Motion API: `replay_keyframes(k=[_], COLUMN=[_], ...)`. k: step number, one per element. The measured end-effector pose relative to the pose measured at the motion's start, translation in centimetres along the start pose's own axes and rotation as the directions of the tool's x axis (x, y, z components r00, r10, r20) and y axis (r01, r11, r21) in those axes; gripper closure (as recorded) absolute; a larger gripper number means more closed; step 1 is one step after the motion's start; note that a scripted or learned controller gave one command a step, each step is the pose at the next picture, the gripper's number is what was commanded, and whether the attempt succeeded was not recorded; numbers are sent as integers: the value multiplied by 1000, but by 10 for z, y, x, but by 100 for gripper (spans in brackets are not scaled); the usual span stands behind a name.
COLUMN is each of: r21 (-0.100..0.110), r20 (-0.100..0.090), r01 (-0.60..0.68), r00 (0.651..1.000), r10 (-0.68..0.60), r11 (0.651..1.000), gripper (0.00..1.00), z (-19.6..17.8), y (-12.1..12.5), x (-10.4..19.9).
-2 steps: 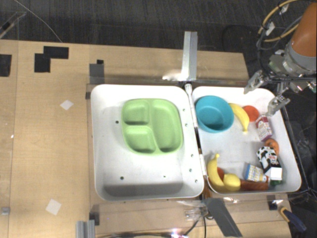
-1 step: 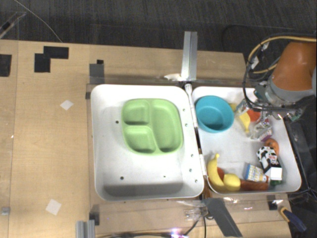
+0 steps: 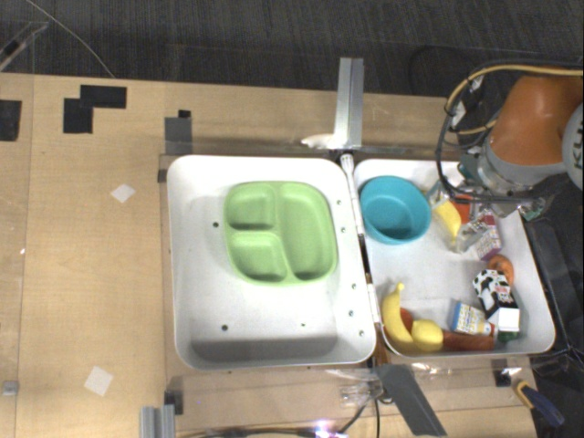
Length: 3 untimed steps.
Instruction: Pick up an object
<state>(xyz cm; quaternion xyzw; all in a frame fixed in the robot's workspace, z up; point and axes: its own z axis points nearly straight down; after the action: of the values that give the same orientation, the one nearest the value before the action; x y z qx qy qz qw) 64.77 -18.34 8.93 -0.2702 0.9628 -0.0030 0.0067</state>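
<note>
Reaching down into the right bin [image 3: 538, 331] from its far right corner, I have my claw [image 3: 476, 219] low over a small cluster there; whether it is parted or closed I cannot tell, since my own wrist and a clear wrapper blur the tip. Just beside the claw lies a small yellow piece [image 3: 446, 217], close to the blue bowl [image 3: 394, 209]; that looks like my likeliest target, though I judge this only from where I hang. To do this well I should come straight down, centre on the one piece, and keep clear of the bowl's rim and the bin wall; a crowded corner invites a glancing miss. The yellow piece seems to run roughly from the far side toward the near side, slightly tilted; closing across that narrow width would suit it. The banana [image 3: 394, 310] at the near edge curves along the left wall, well apart; the green tray [image 3: 278, 229] sits in the left bin [image 3: 196, 336] on the tabletop [image 3: 82, 272].
</note>
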Motion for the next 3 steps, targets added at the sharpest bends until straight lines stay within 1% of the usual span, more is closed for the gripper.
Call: replay_keyframes(k=[1,2,3], r21=[6,5,5], r20=[11,5,-4], r01=[0,-1,-38], r00=[1000,1000,999], r10=[0,1,38], r11=[1000,1000,999], gripper=[100,0,0], z=[-15,-14,-1], y=[-1,-2,28], x=[-4,-2,48])
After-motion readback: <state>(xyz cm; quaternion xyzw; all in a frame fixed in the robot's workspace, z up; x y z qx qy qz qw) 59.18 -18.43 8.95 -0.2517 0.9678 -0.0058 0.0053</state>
